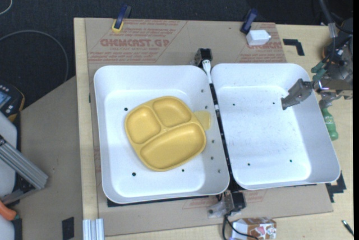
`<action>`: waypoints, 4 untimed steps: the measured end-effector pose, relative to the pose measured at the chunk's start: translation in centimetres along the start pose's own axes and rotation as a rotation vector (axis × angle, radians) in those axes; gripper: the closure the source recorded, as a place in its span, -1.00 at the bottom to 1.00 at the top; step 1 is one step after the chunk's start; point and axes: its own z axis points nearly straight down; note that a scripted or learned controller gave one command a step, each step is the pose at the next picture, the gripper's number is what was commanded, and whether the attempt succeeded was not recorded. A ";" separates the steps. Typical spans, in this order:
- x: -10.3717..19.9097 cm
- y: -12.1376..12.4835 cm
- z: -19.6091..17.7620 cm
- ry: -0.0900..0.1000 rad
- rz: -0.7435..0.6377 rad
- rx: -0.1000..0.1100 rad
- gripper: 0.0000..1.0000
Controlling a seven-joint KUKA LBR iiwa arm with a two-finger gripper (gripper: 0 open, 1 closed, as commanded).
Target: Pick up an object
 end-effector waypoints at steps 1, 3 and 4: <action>-0.1 0.3 -0.5 -0.002 0.001 0.004 1.00; 15.5 0.2 -2.1 0.002 -0.005 0.004 1.00; 19.3 0.3 -6.0 0.002 -0.002 0.003 1.00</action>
